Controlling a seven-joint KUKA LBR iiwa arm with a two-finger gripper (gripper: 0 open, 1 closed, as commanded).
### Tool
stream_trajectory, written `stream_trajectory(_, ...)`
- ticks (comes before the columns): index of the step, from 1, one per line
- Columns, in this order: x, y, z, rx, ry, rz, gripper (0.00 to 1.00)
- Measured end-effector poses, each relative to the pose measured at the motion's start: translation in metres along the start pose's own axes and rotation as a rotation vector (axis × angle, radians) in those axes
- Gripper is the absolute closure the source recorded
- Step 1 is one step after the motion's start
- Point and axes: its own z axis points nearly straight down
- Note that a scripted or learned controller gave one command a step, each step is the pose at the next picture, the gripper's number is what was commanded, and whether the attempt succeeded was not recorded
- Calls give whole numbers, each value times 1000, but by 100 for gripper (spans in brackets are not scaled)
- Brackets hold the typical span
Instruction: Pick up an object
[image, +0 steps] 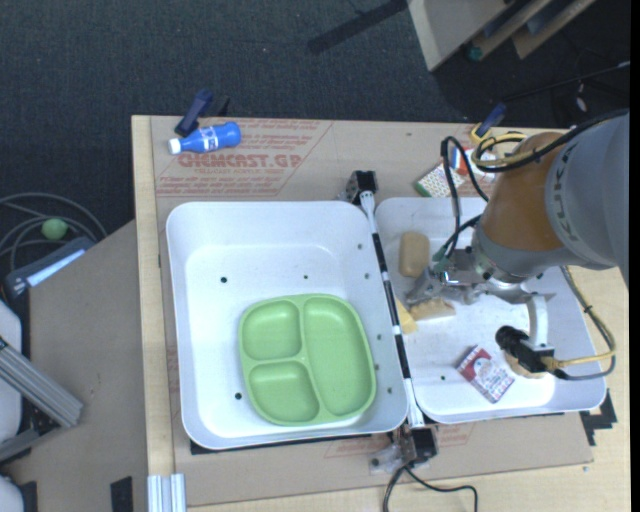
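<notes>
Jaws (432, 290) hang low in your right bin (440, 215), spread or pinched I cannot tell, touching a tan block (428, 311); it looks light and stiff, so grip its flat sides

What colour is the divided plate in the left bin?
Light green plate, seen in the camera view.

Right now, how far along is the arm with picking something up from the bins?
Done: the arm has reached into the right bin, and its claw sits low among a tan block and a pale piece. In hand: nothing I can confirm, since the grip is too cluttered to read. Left: securing an object and lifting it. The red packet and the green divided plate lie untouched.
</notes>
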Motion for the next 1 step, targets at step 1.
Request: stream_trajectory(1,0,0,-10,-1,-1,1,100)
